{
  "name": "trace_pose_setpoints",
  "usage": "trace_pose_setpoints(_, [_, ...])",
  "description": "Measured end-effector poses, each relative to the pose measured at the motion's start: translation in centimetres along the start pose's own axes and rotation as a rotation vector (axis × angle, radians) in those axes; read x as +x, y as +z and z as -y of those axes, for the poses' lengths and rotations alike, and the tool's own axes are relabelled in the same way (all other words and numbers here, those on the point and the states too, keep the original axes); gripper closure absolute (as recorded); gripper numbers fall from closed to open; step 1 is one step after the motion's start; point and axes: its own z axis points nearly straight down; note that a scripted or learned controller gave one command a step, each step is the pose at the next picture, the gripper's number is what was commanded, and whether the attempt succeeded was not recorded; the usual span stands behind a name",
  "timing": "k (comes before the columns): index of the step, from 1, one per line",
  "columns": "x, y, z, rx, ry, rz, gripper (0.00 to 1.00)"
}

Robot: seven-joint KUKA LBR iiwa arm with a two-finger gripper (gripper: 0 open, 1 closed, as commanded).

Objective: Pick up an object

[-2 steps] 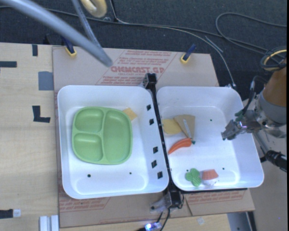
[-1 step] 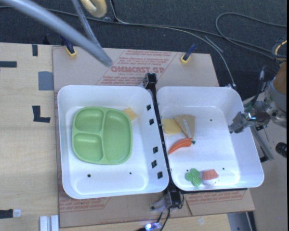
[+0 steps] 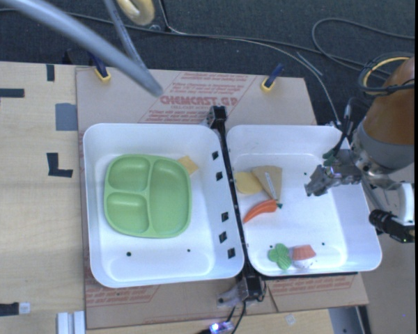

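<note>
I see the hand (image 3: 319, 184) low over the right bin (image 3: 348, 252), right of the carrot (image 3: 260, 210); finger state unclear.

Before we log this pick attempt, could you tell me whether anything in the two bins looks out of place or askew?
Nothing looks spilled or damaged. One small oddity: a yellow piece in the left bin lies partly tucked under the green tray's upper right corner.

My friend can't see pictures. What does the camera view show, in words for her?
A robot gripper hangs over the right white bin, which holds a toy carrot, tan pieces and a green and pink toy. The left white bin holds a green divided plate.
</note>
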Motion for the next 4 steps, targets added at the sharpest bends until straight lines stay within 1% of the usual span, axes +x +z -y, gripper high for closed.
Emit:
trace_pose_setpoints(1, [6.4, 0.2, -0.2, -0.001, -0.002, 0.0, 1.0])
trace_pose_setpoints(2, [11.6, 1.3, 0.0, 0.001, -0.001, 0.0, 1.0])
trace_pose_setpoints(3, [16.7, 0.9, -1.1, -0.001, -0.002, 0.0, 1.0])
trace_pose_setpoints(4, [22.5, 1.6, -1.7, 0.0, -0.002, 0.0, 1.0])
